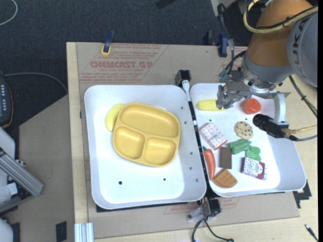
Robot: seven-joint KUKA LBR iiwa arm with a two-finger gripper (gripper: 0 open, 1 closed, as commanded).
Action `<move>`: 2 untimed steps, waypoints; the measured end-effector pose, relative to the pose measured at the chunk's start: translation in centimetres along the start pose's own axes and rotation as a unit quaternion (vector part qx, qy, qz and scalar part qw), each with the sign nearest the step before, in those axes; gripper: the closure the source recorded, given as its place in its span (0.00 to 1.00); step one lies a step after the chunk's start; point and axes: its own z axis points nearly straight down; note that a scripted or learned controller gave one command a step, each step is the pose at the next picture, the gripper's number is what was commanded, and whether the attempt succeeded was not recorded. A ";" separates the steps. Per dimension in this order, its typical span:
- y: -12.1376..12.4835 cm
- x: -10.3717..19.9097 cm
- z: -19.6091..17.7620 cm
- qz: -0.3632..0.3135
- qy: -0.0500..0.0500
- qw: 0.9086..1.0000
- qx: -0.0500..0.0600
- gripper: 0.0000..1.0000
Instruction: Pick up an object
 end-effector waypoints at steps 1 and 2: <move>0.4 0.3 0.4 0.001 -0.001 1.000 -0.001 1.00; 0.0 -0.1 1.6 0.002 -0.001 1.000 0.000 1.00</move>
